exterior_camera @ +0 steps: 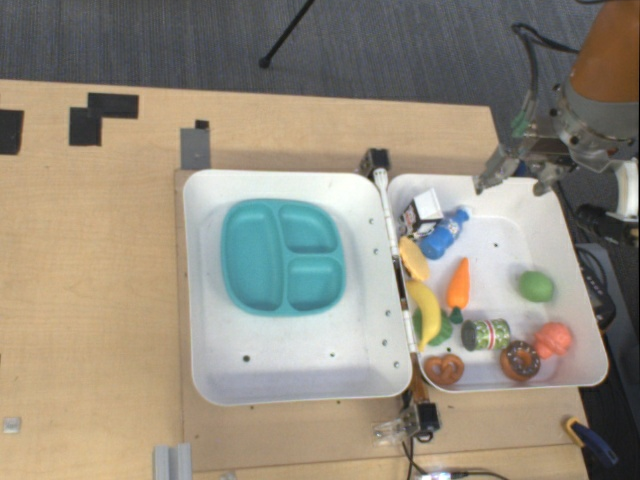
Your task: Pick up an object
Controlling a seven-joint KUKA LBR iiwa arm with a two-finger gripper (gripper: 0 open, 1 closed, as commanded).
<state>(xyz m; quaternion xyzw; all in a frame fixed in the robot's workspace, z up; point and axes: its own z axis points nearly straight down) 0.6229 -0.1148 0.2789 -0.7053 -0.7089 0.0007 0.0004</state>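
Gripper (518, 173) spread wide, holding nothing, over the right bin's (590, 363) far rim. Carrot (458, 282) lies mid-bin. Risk: descent strikes rim; neighbouring banana (426, 310) crowds grasp.

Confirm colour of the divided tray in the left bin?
Teal, all one colour: the divided tray, clearest in the camera view.

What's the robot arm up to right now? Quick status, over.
Gripper open, holding nothing, above the right bin's far rim. Toys lie unpicked in that bin: carrot, banana, green ball. Nothing in the way.
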